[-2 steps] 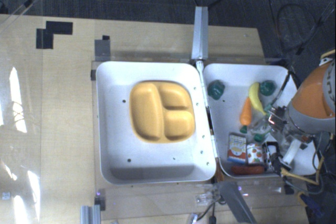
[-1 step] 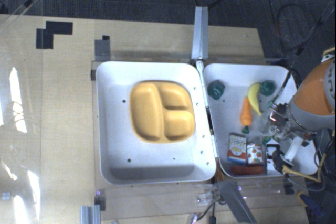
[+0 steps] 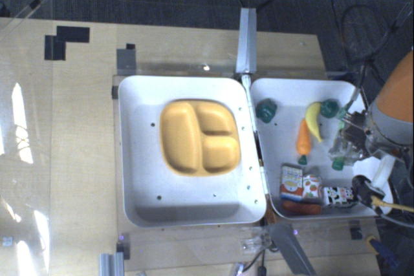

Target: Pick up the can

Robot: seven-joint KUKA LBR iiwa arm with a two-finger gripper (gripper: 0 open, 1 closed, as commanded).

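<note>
Over the right bin (image 3: 277, 207), fingers (image 3: 343, 153) near banana (image 3: 314, 121), opening hard to tell, nothing visibly held

Yellow tray (image 3: 197, 138); white bins (image 3: 139, 158); yellow banana (image 3: 314, 121); orange carrot (image 3: 303, 137); teal ball (image 3: 266, 110).

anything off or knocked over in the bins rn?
Nothing spilled or damaged. The yellow tray sits flat in the left bin. The right bin is cluttered: banana, carrot and cartons lie loose, bunched toward the gripper.
</note>
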